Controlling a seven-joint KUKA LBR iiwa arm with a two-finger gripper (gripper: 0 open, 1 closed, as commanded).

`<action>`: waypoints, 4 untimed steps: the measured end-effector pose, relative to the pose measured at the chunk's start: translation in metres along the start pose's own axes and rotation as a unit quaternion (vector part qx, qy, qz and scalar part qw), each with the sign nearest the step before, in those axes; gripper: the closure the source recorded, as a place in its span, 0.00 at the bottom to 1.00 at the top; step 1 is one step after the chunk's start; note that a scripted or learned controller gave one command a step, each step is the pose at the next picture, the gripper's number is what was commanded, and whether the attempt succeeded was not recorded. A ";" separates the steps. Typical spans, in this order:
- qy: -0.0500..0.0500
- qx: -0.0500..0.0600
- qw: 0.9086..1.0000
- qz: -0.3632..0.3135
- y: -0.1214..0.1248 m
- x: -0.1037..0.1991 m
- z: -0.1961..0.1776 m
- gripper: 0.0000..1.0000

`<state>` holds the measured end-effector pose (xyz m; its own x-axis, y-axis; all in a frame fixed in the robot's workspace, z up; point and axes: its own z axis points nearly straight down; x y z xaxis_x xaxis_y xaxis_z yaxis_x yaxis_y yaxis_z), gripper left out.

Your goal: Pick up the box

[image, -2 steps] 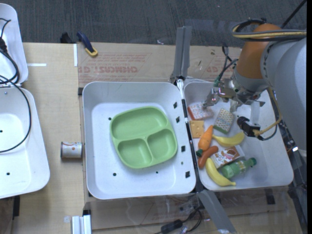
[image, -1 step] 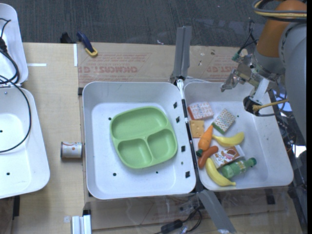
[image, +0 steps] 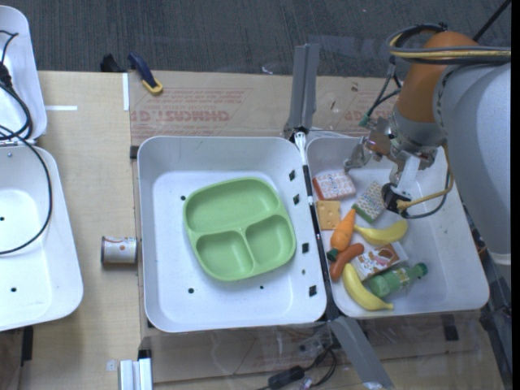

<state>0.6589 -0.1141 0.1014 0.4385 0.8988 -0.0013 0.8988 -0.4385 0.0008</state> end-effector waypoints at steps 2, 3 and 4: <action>0.000 0.002 0.999 0.041 -0.060 -0.040 0.006 0.00; 0.000 0.002 0.998 0.055 -0.075 -0.049 -0.014 0.00; 0.001 -0.004 0.999 0.046 -0.088 -0.043 0.005 0.00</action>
